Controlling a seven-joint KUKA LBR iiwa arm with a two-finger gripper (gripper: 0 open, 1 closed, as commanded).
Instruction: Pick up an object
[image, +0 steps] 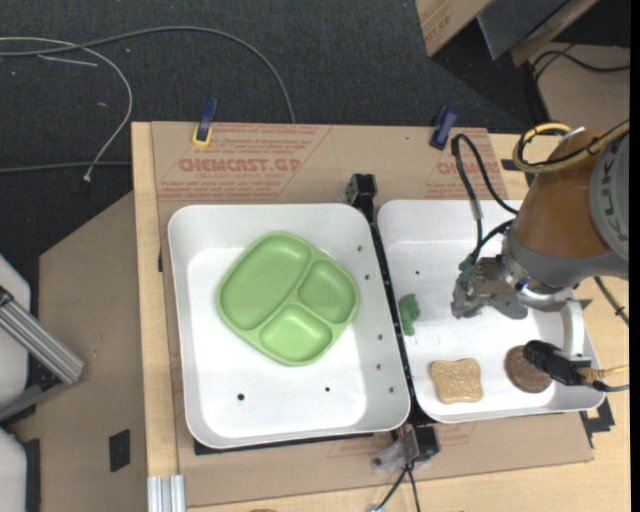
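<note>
Jaws (470, 297) hang low in the right bin (440, 225); spread or closed, cannot tell. Green piece (408, 312) sits just left of them, nearest target. Centre over it, descend straight, avoid the divider wall.

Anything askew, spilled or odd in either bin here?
Mostly tidy. The green divided plate lies skewed to the left bin walls, and a small green piece rests against the right bin's left wall.

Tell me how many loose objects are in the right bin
3. A small green piece lies by the bin's left wall, a tan cracker-like square near the front edge, and a brown round item at the front right. The arm may hide more.
</note>
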